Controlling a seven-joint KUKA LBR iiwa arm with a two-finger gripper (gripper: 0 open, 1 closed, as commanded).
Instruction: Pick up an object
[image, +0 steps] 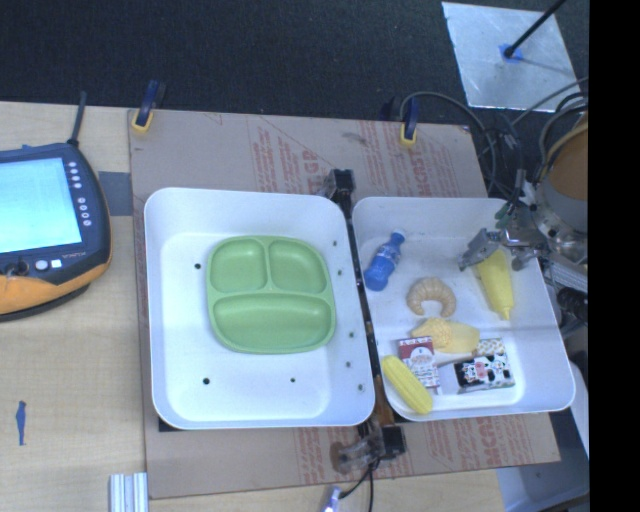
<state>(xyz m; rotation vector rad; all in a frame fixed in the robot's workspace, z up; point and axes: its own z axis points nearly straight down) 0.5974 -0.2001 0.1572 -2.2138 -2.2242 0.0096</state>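
My gripper (497, 256) hangs over the upper right part of the right bin (540, 400), fingers open and spread to either side of the top end of a yellow banana-shaped toy (499, 286). That toy lies on the bin floor, pointing down and right. Also in this bin are a small blue bottle (383, 262), a tan croissant (431, 295), a pale yellow wedge (447, 335), a corn cob (407, 384), a red-and-white packet (419, 358) and a black-and-white carton (484, 372).
The left bin (175, 390) holds a green divided plate (270, 294). A handheld control tablet (45, 225) lies on the bench at the far left. Cables and the arm's body crowd the right edge beside the right bin.
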